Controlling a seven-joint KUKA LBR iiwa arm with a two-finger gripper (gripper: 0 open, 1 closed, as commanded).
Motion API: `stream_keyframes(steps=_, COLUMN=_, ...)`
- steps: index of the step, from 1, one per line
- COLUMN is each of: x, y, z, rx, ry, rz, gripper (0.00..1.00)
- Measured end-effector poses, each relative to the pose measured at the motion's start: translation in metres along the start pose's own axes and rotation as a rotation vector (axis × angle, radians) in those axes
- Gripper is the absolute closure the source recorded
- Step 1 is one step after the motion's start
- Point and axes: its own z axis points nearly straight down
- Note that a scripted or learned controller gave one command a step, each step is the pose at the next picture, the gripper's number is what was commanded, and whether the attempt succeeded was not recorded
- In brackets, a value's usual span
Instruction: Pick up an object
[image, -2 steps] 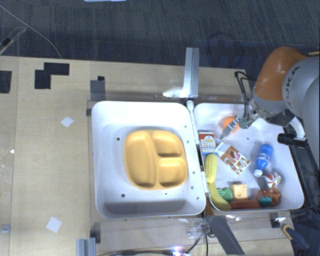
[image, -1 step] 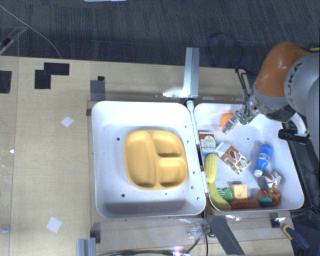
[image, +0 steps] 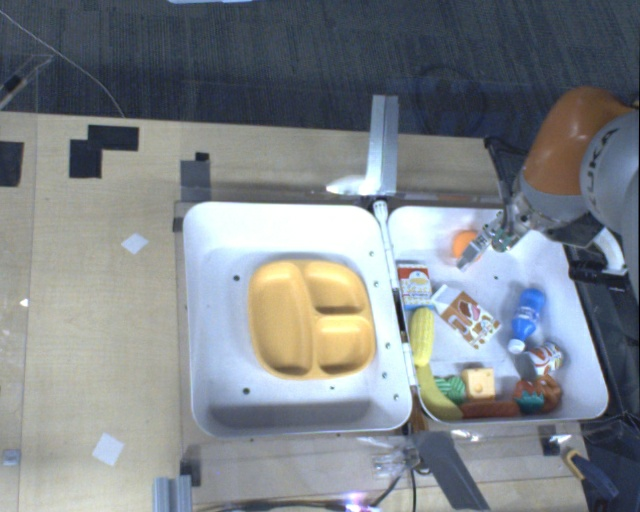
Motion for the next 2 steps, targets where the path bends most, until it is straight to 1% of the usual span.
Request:
stream_keyframes(steps=1, x=0.058, y=0.005, z=0.006, rx=-0.003, ry=-0.010, rz=-0.261, gripper=1.00)
stream_keyframes(steps=2, x=0.088, y=0.055, z=-0.092, rx=-0.004, ry=0.002, rz=0.088, gripper=1.00)
